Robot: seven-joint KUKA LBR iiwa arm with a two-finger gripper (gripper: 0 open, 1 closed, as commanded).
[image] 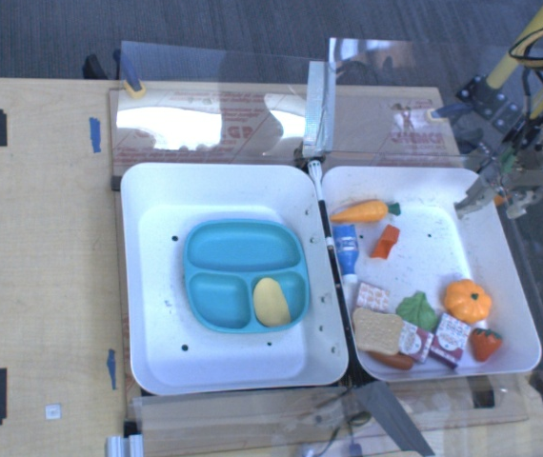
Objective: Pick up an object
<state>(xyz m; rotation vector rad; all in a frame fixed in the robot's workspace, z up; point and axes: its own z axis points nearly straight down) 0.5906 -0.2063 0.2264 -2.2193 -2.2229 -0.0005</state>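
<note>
Reaching in from the upper right, the arm hangs over the far right corner of the right bin [524, 346], its dark wrist hardware and yellow cabling bunched above the rim. The gripper [473, 203] points down and left toward the bin's back wall, clear of every object; whether it is released or clenched cannot be told from this angle. Below it in that bin lie a carrot [359, 212], an orange block [385, 242] and a blue tube [346, 249] along the divider, then nearer the front a cracker [377, 331], a green leafy piece [416, 308], a small pumpkin [468, 300], a red strawberry-like piece [485, 343] and small printed cartons [450, 339] whose lettering is too blurred to read. The left bin [148, 350] holds a blue divided tray [238, 246] with a yellow lemon [271, 302] in its lower right compartment. Faint red print on the board behind the bins is illegible.
</note>
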